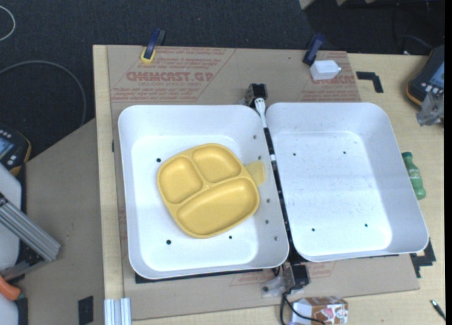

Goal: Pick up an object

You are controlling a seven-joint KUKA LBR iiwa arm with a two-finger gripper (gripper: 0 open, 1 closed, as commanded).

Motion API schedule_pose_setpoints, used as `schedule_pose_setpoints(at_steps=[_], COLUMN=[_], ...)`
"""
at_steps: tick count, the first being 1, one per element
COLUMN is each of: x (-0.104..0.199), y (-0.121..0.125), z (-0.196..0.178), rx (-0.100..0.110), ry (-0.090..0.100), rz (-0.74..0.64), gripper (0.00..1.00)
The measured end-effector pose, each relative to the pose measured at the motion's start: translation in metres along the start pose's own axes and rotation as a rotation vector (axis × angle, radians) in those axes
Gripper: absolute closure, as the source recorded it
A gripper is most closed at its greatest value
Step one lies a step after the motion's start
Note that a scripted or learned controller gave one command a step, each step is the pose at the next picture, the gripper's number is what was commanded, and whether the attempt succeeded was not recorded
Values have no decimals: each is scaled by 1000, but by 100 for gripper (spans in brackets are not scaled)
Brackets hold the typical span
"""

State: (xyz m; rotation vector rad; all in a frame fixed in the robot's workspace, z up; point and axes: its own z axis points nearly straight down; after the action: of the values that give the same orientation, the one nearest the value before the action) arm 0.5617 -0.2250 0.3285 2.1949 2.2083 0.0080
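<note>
**Small packet at the front edge, yellow plate in the left bin**

Nearest, a brown-and-white packet [329, 311] lies on the board just in front of the two bins. Behind it, a yellow three-part plate [207, 189] lies flat in the middle of the left bin [134, 175]. A green thing [414, 174] lies just outside the right bin [397, 168].

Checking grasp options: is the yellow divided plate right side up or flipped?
Right side up. The yellow divided plate lies flat in the left bin, its three compartments showing as hollows with raised rims facing the camera.
</note>
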Motion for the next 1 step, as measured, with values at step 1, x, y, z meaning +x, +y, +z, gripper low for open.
schedule_pose_setpoints(at_steps=[1], x=[0], y=[1], z=[-11], rx=[-4], ry=[-3], rz=[-1], gripper=[100])
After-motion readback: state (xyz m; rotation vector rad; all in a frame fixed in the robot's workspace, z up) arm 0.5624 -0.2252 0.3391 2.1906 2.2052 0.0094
